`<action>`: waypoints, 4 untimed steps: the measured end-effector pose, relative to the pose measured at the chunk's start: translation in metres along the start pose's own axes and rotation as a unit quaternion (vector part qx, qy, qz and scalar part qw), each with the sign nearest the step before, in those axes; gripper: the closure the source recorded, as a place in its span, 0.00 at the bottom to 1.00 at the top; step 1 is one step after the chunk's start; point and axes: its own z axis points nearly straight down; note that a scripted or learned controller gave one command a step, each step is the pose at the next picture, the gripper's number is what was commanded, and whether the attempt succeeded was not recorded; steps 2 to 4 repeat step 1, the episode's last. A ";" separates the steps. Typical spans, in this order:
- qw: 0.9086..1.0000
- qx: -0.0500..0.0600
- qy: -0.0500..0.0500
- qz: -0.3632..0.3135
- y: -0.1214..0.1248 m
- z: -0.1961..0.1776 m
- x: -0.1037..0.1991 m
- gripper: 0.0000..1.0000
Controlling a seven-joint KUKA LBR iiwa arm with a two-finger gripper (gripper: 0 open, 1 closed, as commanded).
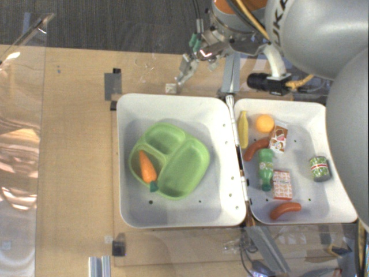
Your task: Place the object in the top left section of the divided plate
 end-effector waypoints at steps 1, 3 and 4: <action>0.985 0.000 -0.001 -0.172 -0.026 -0.083 -0.046 0.00; 0.985 0.000 -0.001 -0.172 -0.026 -0.083 -0.046 0.00; 0.985 0.000 -0.001 -0.172 -0.026 -0.083 -0.046 0.00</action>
